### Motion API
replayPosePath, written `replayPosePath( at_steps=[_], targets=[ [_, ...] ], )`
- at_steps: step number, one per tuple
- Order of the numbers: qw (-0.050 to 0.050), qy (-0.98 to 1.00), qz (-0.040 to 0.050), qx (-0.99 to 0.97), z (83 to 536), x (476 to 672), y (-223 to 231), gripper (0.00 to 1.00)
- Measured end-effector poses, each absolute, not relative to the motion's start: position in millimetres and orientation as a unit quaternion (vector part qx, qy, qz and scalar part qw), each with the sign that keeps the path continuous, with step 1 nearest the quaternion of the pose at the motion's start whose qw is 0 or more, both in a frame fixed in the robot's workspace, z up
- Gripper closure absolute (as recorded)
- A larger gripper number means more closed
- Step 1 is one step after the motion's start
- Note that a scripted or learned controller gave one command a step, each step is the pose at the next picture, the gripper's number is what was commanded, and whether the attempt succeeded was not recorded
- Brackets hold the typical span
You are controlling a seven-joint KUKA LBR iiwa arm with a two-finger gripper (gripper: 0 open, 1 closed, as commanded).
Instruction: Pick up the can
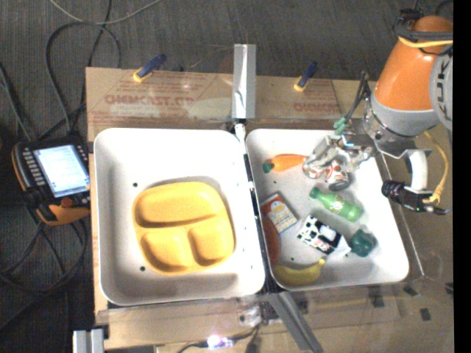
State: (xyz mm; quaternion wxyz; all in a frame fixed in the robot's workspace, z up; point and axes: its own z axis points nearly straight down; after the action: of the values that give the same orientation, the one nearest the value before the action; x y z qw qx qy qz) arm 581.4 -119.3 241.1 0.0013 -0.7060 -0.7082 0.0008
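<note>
The can (326,169) is a crumpled silver one with red markings, lying in the far part of the right bin (390,259). My gripper (348,145) hangs from the orange-banded arm at the bin's far right, directly over the can's right end and overlapping it in the view. I cannot make out whether it touches the can.
Around the can lie a carrot (287,162), a green bottle (337,204), a red bottle (276,215), a black-and-white carton (318,234), a teal object (362,242) and a banana (300,273). The left bin (110,197) holds a yellow divided plate (184,225).
</note>
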Motion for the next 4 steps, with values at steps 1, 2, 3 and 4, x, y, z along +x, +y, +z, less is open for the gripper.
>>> replayPosePath(
  at_steps=[1, 2, 3, 4],
  targets=[
    [0.001, -0.658, 0.0012, -0.753, 225.5, 576.9, -167.7, 0.00],
    [-0.001, -0.646, 0.0018, -0.764, 148.6, 627.3, -203.0, 0.00],
    [-0.009, -0.614, -0.0086, -0.790, 131.9, 644.7, -209.3, 0.00],
    [-0.017, -0.592, -0.0162, -0.806, 126.2, 658.1, -210.3, 0.00]
  ],
)
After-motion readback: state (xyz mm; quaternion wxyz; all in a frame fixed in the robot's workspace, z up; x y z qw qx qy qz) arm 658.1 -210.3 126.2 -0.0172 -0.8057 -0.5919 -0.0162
